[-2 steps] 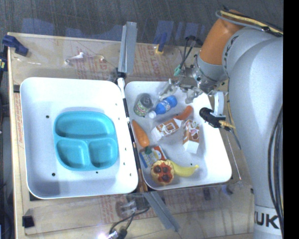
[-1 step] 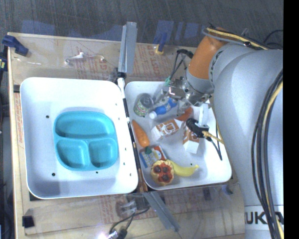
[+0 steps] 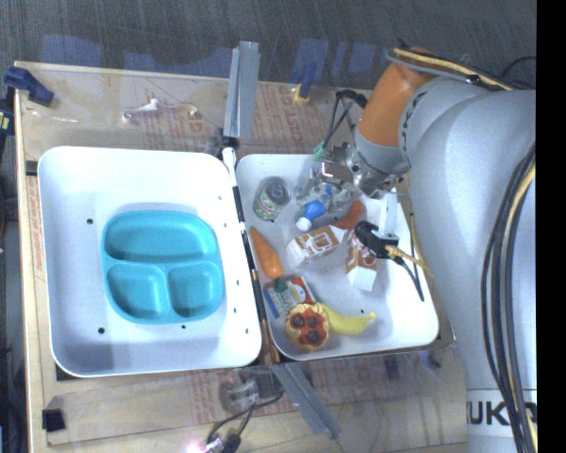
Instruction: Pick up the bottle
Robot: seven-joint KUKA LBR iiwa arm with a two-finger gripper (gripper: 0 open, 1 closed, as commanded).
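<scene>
A small clear bottle [image 3: 311, 211] with a blue label and a white cap lies tilted in the upper middle of the right bin [image 3: 410, 314]. My gripper [image 3: 328, 187] reaches down from the right, directly over the bottle's upper end and touching or nearly touching it. The grey wrist and orange band hide the bin's upper right part. I cannot make out whether the bottle is between the gripper's parts.
Around the bottle lie a green can [image 3: 271, 198], a carrot [image 3: 267, 253], a brown-and-white carton [image 3: 318, 243], another small carton [image 3: 363, 258], a banana [image 3: 351, 322], a berry pastry [image 3: 307, 326] and a small packet [image 3: 285, 295]. The left bin [image 3: 61, 182] holds a blue divided tray [image 3: 160, 264].
</scene>
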